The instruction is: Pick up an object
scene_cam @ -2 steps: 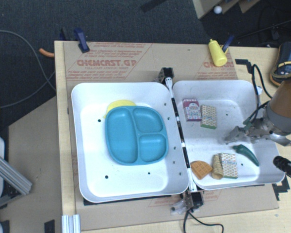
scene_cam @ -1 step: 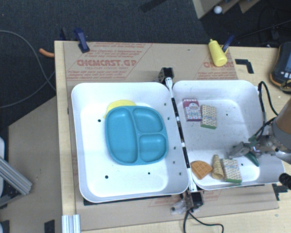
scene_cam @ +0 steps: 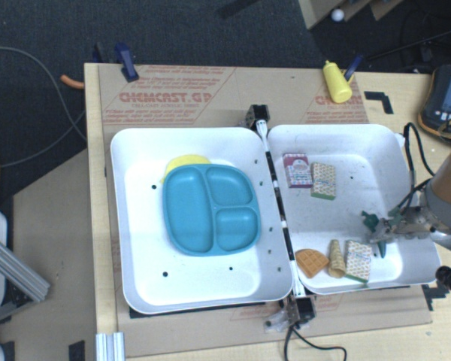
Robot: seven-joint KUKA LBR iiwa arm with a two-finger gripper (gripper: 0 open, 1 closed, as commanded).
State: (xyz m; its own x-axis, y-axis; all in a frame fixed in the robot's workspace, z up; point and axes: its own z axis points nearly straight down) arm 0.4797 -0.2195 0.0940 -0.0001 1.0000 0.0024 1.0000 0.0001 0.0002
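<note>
the gripper is hovering low in the right bin, at the frame's right; whether it is released or clenched cannot be told. nothing is lifted yet. the nearest object, a patterned packet, is lying just beside it, lower right, waiting to be grasped.

Blue tray; white bins; yellow clamp.
</note>
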